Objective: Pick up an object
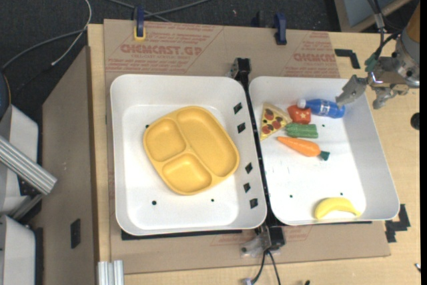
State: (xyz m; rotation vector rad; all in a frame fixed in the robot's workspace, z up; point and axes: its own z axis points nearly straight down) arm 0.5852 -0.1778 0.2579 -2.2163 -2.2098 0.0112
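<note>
Right bin [377, 163] lower middle bare; banana [337, 208] hugs edge.

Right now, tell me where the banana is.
The banana lies in the right bin's near corner, apart from the other toys, well below the carrot.

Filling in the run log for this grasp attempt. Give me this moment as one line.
phase: approach | gripper: open, holding nothing, at right bin far edge | nearest: blue bottle | left bin: yellow tray

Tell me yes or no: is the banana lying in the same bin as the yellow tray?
No, the banana lies in the right bin, while the yellow tray sits in the left bin.
</note>
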